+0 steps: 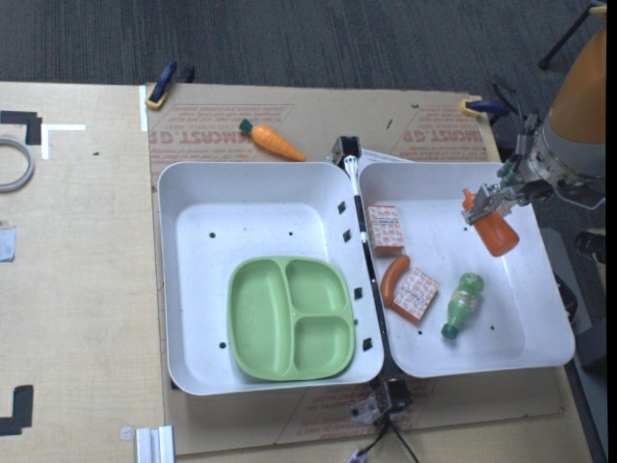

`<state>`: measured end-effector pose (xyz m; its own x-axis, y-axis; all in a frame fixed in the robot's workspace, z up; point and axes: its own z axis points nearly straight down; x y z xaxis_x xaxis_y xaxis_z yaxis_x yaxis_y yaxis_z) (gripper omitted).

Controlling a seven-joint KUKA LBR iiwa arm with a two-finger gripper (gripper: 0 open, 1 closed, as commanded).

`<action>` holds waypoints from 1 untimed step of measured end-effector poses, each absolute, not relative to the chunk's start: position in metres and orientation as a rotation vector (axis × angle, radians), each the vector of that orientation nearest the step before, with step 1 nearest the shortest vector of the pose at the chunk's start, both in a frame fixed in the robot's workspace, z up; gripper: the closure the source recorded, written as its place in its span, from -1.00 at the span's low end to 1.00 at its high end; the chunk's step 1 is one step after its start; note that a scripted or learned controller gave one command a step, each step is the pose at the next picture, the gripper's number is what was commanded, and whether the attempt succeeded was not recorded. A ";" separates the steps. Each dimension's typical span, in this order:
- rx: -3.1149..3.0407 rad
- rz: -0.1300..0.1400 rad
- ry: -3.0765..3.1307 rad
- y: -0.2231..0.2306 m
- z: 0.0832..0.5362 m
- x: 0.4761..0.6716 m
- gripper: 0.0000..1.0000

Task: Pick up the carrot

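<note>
One carrot (pixel 274 141) lies on the cardboard (pixel 318 123) behind the left bin (pixel 193 210), outside both bins, its green top pointing left and its orange tip toward the bins' join. The two white bins sit side by side on that cardboard, which bears red printed lettering, upside down and too blurred to read with certainty.

The left bin holds one green plate (pixel 289 316) with three compartments. The right bin (pixel 521 336) holds two small printed cartons, one (pixel 385 229) near the dividing wall and one (pixel 415 293) lower down; their print is too small to read. A sausage (pixel 392 279) lies just beside the lower carton, touching it. One green bottle (pixel 462 304) lies tilted to the right of them.

The tool (pixel 487 204) hangs over the right bin's far right part, well apart from the carrot. An orange-red object (pixel 497 232) sits right at its tip; whether the tool grips it, or how far it is open, I cannot tell.

One blue clamp (pixel 162 83) sits at the cardboard's far left corner on the worktop (pixel 77 287).
</note>
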<state>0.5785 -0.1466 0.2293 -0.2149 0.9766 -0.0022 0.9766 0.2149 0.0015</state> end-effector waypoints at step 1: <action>2.565 -0.004 1.817 -0.136 0.183 0.582 1.00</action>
<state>0.5823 -0.1356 0.1830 0.3320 0.9433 -0.0009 0.9433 -0.3320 -0.0028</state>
